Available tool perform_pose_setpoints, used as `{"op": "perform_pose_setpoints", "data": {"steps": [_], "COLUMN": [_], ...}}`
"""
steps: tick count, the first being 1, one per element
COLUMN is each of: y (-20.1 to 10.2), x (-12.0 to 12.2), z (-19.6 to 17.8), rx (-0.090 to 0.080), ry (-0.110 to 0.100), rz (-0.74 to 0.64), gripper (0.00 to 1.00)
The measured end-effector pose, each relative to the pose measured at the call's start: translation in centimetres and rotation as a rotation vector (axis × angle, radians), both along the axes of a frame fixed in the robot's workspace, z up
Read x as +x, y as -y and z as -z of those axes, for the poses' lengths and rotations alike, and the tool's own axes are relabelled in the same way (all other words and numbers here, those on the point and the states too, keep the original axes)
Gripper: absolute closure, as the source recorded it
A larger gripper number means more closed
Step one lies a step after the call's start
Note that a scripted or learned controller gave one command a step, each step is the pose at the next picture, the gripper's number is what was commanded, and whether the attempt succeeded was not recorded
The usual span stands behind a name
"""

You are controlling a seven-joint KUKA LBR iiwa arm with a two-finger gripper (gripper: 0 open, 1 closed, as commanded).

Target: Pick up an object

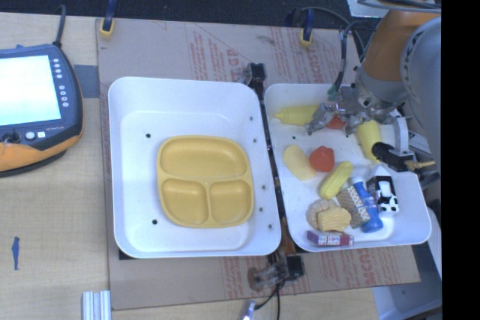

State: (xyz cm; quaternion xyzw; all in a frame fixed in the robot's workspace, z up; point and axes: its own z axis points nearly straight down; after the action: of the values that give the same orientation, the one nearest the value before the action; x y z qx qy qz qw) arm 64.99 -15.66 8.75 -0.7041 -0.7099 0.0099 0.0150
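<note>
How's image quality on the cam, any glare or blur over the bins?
Camera view: even, soft light; the white bins run bright, close to washed out, with only faint shadows under the yellow tray. The handheld screen at left is blown out to white. The gripper and the small toys in the right bin look soft, so fine detail is hard to read.

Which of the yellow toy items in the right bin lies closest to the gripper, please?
The yellow banana-like piece at the bin's top left, just left of the gripper. The corn cob and pale piece lie lower.
</note>
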Motion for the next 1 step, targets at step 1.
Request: {"op": "perform_pose_setpoints", "data": {"steps": [1], "y": [5.61], "x": [0.69], "z": [-13.41], "rx": [-0.009], "ry": [0.036], "rz": [0.006], "gripper": [0.00]}}
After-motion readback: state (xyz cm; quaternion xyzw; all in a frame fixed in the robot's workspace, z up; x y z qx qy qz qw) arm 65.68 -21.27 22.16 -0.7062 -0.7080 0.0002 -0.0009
